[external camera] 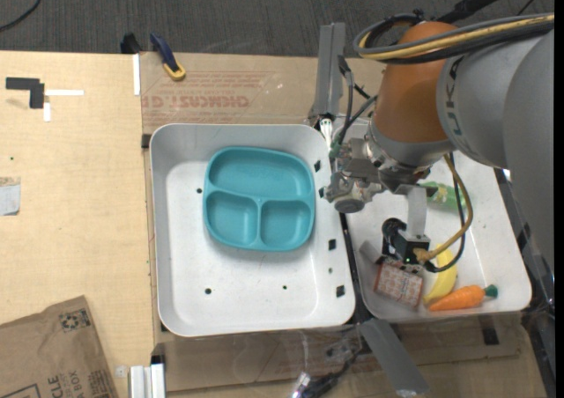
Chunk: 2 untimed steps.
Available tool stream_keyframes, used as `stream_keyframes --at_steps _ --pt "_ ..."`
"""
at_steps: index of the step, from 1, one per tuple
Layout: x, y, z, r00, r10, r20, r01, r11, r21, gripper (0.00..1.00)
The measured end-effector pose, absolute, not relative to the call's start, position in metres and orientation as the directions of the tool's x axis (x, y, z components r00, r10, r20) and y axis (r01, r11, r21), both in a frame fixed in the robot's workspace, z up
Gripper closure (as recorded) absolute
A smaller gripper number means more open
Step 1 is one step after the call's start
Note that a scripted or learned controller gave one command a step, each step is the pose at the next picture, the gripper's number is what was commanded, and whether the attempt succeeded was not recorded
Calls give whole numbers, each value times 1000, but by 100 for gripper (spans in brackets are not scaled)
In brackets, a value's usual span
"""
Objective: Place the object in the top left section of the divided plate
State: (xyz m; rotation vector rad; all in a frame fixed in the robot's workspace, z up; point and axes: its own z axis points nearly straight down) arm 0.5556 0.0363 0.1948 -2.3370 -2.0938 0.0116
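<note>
A teal divided plate (259,199) lies in the left white bin (176,282), with one wide section at the far side and two smaller ones nearer the front. My gripper (346,190) hangs over the strip between the two bins, just right of the plate's right rim. I cannot see any object in it. In the right bin (511,255) lie a yellow banana (443,283), an orange carrot (458,298), a small brown patterned packet (398,283) and a green item (446,196) partly hidden by the arm.
The grey arm with its orange band (423,79) covers much of the right bin's far half. A blue-and-yellow clamp (167,57) sits on the cardboard behind the left bin. A cardboard box (44,352) lies at the front left.
</note>
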Motion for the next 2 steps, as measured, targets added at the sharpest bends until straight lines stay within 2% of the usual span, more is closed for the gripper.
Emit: stream_keyframes --at_steps 1,2 --pt "556 36 195 110 994 -3 994 -110 -8 0" --pt "556 34 200 113 994 -6 993 -114 -15 100"
